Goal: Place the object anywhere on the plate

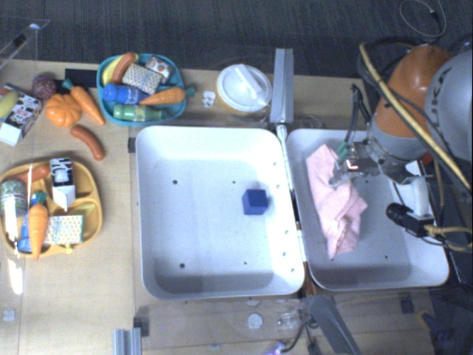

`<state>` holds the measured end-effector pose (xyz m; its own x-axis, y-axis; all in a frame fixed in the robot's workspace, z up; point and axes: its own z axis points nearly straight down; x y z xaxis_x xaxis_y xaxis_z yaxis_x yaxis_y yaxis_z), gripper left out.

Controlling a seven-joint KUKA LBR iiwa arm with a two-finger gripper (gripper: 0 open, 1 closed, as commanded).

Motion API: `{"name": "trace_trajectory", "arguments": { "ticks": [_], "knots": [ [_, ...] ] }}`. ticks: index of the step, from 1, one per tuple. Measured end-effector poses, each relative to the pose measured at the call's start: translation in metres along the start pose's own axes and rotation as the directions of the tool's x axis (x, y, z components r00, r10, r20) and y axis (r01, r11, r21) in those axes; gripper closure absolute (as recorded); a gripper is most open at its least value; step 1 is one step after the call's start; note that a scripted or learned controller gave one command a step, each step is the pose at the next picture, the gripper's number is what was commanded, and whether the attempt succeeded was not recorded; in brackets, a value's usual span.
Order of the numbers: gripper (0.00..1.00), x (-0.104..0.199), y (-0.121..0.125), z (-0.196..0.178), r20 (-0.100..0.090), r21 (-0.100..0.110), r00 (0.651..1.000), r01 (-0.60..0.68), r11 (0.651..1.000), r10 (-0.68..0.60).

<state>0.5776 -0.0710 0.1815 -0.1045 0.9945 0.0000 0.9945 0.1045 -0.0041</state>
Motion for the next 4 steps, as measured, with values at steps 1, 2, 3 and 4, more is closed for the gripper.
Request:
{"name": "trace_trajectory", "arguments": {
  "ticks": [1,2,3,4],
  "knots": [
    [1.00,0.001,0.001,-0.040,0.000,-0.001,1.000,0.007,1.000,-0.007],
    [1.00,0.061,-0.005,-0.034,-0.001,0.000,0.917,0.400,0.917,-0.400],
    [1.00,0.102,-0.009,-0.030,-0.001,-0.001,0.689,0.725,0.689,-0.725],
    [1.00,0.145,-0.016,-0.024,0.001,-0.002,0.354,0.935,0.354,-0.935]
  ]
}}
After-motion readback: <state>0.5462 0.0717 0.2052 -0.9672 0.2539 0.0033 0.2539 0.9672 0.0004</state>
